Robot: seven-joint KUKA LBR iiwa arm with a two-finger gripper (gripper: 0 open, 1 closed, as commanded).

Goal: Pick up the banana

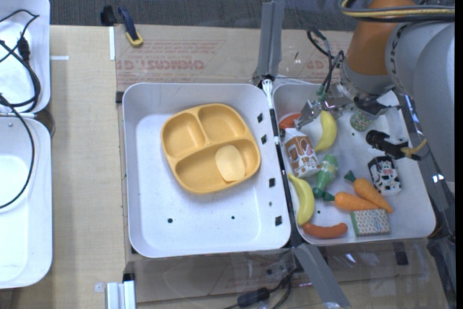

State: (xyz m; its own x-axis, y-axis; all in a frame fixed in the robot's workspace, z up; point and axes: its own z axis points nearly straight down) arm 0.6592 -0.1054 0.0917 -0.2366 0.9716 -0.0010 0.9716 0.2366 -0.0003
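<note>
Bench writing: printed red lettering runs along the cardboard strip (pixel 189 54) at 12 o'clock of the left bin; it sits upside down to the camera and I cannot read it with confidence.
Left bin (pixel 145 177): holds a yellow divided plate (pixel 210 147) with a pale oval piece (pixel 231 163) in its 4 o'clock compartment.
Carton (pixel 302 155): a small brown-and-white printed box near the right bin's left wall; its print is too small to read.
Lower banana (pixel 303 197): in the right bin (pixel 405 231) by the left wall, long axis running roughly 11 to 5 o'clock, well apart from the tool.
Upper banana (pixel 328 130): at 12 o'clock of the lower one, long axis close to 12 to 6 o'clock, curved, its top end right at the tool.
Gripper (pixel 322 106): sits just over the upper banana's top end; whether its tips are spread or pinched I cannot tell from this angle.
Key relation: the upper banana lies at about 5 o'clock of the tool, touching or nearly so, making it the likelier target.
Other items: a green bottle (pixel 325 176), carrot (pixel 359 202), sausage (pixel 325 230), and a cow-patterned toy (pixel 384 176) crowd the bin.
Risk: the carton lies just beside the upper banana and could be nudged.
</note>
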